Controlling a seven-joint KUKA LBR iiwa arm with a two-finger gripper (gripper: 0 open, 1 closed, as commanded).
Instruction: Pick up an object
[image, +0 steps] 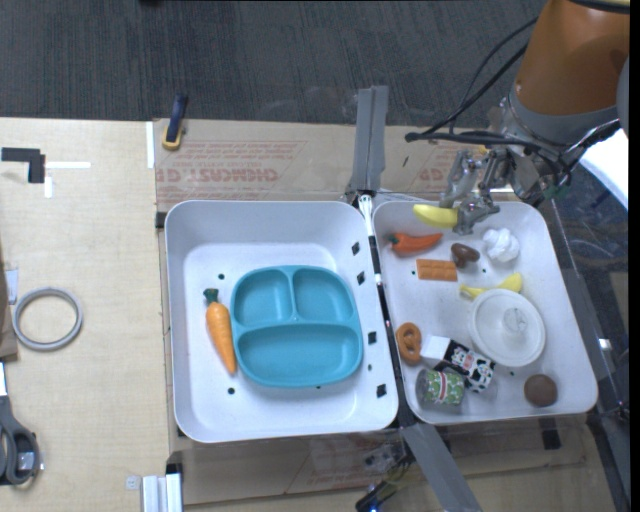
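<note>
The end effector (472, 203) hangs over the banana (436, 213); perhaps touching.

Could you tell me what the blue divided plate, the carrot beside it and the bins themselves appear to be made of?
Blue divided plate: likely moulded plastic, with smooth rounded ridges and a soft sheen. Carrot: probably toy plastic or rubber, uniformly orange with a tidy green top. Left bin: seemingly thin white plastic, glossy, with rounded corners; the right bin looks the same.
</note>
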